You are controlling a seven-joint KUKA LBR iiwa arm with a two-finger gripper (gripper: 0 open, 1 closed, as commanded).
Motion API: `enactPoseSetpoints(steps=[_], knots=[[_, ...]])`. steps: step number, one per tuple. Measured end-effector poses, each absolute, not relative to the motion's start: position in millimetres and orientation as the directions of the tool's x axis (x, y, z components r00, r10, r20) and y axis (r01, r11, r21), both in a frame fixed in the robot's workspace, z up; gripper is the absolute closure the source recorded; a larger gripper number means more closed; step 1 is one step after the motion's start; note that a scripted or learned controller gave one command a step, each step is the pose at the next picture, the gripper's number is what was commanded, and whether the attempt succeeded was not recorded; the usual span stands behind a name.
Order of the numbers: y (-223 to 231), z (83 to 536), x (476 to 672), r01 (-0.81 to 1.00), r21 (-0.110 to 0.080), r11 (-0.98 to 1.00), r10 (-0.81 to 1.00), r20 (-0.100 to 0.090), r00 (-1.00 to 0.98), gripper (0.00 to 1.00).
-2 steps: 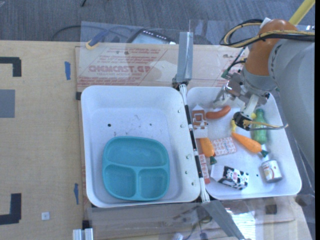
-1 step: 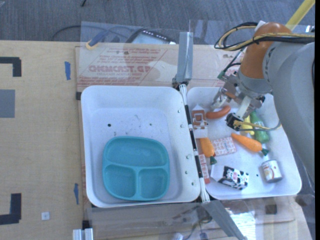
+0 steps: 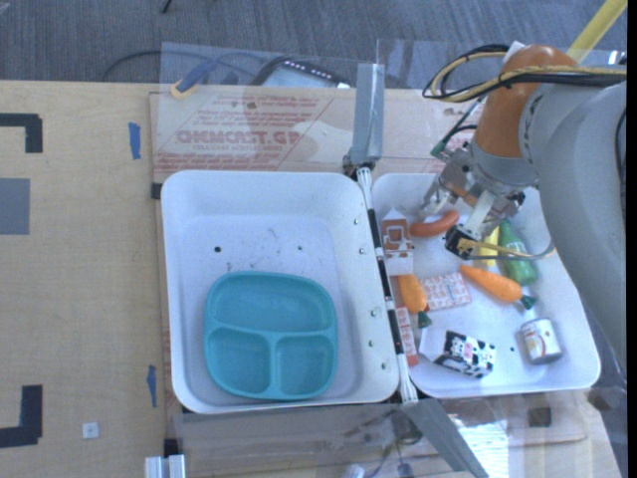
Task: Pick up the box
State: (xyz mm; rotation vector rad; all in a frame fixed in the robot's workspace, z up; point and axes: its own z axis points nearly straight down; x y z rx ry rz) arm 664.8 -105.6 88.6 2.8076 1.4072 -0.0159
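Closely around box [image 3: 395, 237]: sausage [image 3: 434, 226], carrots [image 3: 490, 283].

Two white bins on the tabletop [image 3: 70, 267]. Left bin [image 3: 189, 207]: a teal divided plate [image 3: 271, 335], lower centre of the frame. Right bin [image 3: 572, 357]: box [image 3: 396, 239] at its left wall, sausage [image 3: 434, 226], carrot [image 3: 490, 283], can [image 3: 538, 341]. Tool [image 3: 460, 210] at upper right, just above the sausage.
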Motion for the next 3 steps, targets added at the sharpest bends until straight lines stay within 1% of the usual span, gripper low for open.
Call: enactPoseSetpoints(steps=[1,2,3], knots=[[-74.3,185.4,582.2,0.732,-0.002,-0.682,0.732,0.001,0.682,0.00],[-95.5,86.5,533.3,0.579,0.002,-0.815,0.579,0.005,0.815,0.00],[-111.9,85.4,583.8,0.279,0.000,-0.960,0.279,0.001,0.960,0.00]])
